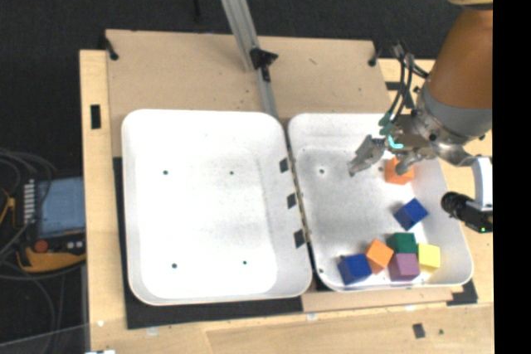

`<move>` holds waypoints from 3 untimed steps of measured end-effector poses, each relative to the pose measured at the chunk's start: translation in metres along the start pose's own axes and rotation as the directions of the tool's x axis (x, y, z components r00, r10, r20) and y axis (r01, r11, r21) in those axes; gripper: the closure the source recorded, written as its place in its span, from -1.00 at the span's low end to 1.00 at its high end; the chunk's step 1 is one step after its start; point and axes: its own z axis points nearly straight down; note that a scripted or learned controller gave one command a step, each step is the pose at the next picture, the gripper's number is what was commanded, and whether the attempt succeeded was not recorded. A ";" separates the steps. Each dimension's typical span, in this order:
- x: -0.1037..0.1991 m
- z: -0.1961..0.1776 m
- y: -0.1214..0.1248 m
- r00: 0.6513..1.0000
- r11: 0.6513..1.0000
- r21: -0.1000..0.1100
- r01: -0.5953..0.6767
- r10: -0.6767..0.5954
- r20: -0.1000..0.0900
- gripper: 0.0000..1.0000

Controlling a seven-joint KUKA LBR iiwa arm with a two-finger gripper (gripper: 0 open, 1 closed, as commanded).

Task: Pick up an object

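Observation:
My gripper (382, 161) hangs over the upper right part of the right bin (332, 203), and its jaws look open. One grey finger (362, 156) points down to the left. The other side of the gripper sits over a small orange block (398, 173), which is partly covered by it. I see nothing held between the fingers. A blue block (411, 213) lies just below and to the right of the gripper.
Several blocks cluster in the right bin's front right corner: green (404, 242), yellow (429, 255), purple (404, 266), orange (379, 254) and blue (355, 268). The left bin (207, 203) lies beside it. A slanted metal pole (236, 4) rises behind the bins.

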 end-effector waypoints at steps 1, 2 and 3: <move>0.000 -0.002 0.001 1.000 1.000 -0.004 -0.003 0.003 0.001 -1.00; -0.011 0.052 0.006 1.000 1.000 0.002 -0.006 0.006 0.003 -1.00; -0.007 0.113 0.006 1.000 1.000 0.004 -0.006 0.006 0.002 -1.00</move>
